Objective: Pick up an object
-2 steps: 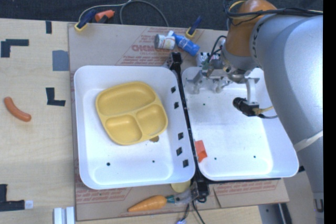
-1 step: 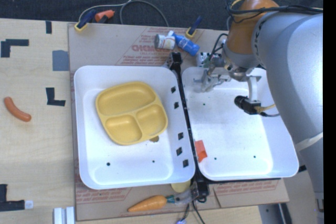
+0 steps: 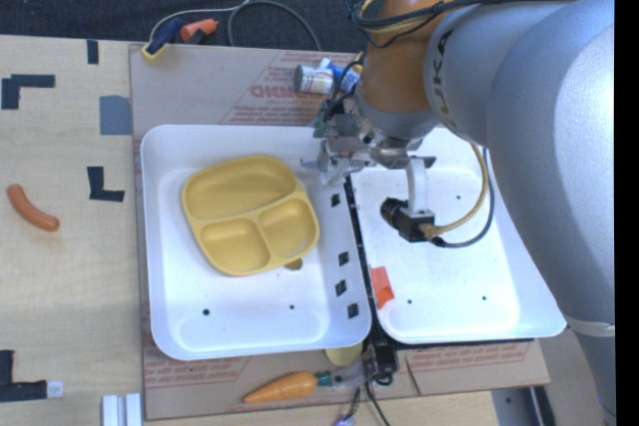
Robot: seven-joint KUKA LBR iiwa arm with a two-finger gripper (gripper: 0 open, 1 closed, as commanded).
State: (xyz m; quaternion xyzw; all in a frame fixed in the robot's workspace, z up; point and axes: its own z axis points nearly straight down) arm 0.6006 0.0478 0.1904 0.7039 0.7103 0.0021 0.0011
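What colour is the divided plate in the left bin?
Pale yellow all over, seen in the camera view: the divided plate lies in the left bin.

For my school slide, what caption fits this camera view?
Robot arm reaches over two white bins; a yellow divided plate lies in one.

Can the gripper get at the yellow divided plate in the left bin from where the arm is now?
Probably yes. The yellow divided plate lies open in the left bin, nothing on top, and the gripper hangs just right of it.

Yellow divided plate (image 3: 252, 213), white bins (image 3: 165, 244), orange carrot (image 3: 280, 387), reddish sausage (image 3: 33, 208), grey arm (image 3: 529, 85) with orange band (image 3: 399, 25)
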